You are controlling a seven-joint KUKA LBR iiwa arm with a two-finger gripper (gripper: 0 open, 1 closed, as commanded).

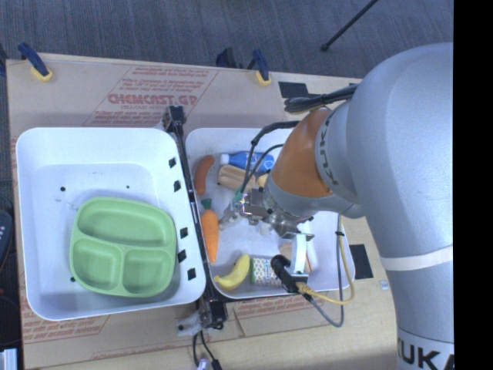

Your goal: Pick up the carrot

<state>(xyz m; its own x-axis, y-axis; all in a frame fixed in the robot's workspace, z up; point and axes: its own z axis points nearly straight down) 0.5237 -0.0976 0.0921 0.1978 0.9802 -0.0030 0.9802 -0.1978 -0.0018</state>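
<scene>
Nearest you, at the front of the right bin (339, 284), a toy banana (234, 272) lies beside a small printed carton (264, 270). Just behind the banana is your target: the carrot (209, 233), lying lengthwise along the bin's left wall, close to the divider between the two bins. It is a bright orange, tapering body with a small green cap at its far end.

It looks like a moulded plastic toy, so you should expect it to be light, rigid and rather smooth; it may roll or skid if you pinch it off-centre. Take hold across the thicker middle of the body, jaws closing from either side, and mind the wall crowding its left flank.

The gripper (240, 206) hangs just to the carrot's right and slightly behind it, with nothing visibly between its fingers; whether they stand open or closed you cannot tell from here.

Farther back lie a brownish sausage-shaped toy (202, 174), a tan block (230, 176) and a blue item (240, 159). In the left bin (46, 153) sits a green divided plate (122, 247).
</scene>
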